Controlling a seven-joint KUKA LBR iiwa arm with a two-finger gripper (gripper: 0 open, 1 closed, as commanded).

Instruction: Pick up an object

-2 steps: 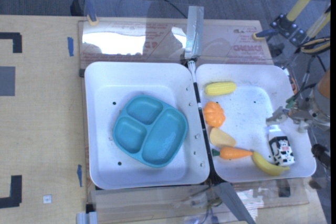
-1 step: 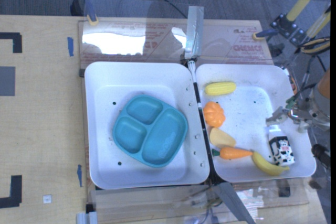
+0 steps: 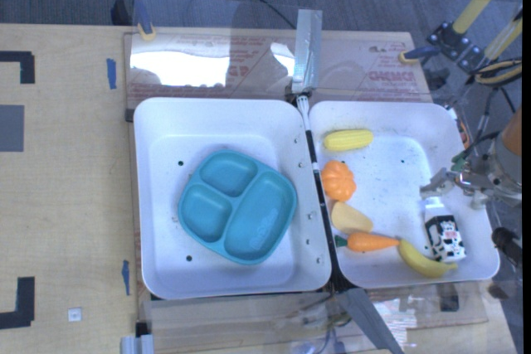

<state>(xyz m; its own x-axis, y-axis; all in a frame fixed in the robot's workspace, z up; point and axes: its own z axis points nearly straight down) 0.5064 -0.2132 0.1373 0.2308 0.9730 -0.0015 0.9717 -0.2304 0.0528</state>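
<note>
The gripper (image 3: 441, 183) is being held over the right-hand side of the right bin (image 3: 390, 273), reaching in from the right edge. Whether the claw is released or clenched cannot be told from this slant; nothing is being seen gripped in it.

Just below it in the view, a small black-and-white carton (image 3: 444, 236) is being shown standing on the bin floor, near the gripper but apart from it. A banana (image 3: 423, 261) is being seen lying beside the carton, at the bin's near rim, its one end touching a carrot (image 3: 371, 242). Left of these, a pale yellow wedge (image 3: 351, 217) is being shown just above the carrot, and an orange pumpkin (image 3: 338, 180) is being seen just above the wedge, close to the bin's left wall. A yellow corn cob (image 3: 348, 140) is being seen lying farther back, well apart from the gripper.

In the left bin (image 3: 158, 178), a blue divided plate (image 3: 238, 206) is being shown lying flat, near the middle.

The arm's orange band (image 3: 520, 133) is being glimpsed at the right edge, above the gripper.
</note>
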